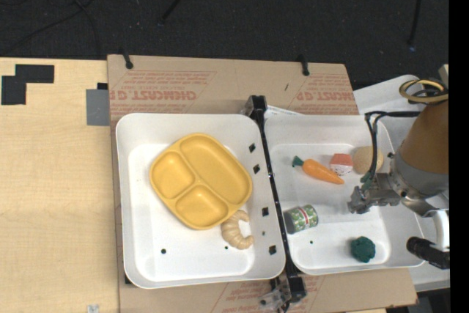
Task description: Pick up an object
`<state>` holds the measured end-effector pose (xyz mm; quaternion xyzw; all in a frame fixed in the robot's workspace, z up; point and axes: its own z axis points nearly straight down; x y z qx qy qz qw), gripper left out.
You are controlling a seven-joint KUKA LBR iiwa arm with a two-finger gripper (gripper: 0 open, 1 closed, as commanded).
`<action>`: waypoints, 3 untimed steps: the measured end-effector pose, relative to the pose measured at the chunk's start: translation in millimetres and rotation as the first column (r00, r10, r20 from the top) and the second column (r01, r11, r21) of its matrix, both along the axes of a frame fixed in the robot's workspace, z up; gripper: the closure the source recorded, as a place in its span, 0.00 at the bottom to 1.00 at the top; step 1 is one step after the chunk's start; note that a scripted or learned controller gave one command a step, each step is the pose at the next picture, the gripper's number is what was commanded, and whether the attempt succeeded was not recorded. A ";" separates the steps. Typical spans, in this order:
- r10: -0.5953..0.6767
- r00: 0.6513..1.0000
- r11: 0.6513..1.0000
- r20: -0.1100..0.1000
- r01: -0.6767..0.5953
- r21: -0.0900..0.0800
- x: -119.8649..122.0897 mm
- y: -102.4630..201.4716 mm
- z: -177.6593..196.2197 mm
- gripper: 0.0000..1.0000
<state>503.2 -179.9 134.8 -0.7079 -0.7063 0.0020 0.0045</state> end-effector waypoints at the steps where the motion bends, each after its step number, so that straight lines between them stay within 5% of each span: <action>1: 0.005 1.000 1.000 0.010 -0.005 -0.003 7.2 8.0 49.8 1.00; 3: 0.005 1.000 1.000 0.007 -0.005 -0.003 16.1 3.7 111.8 1.00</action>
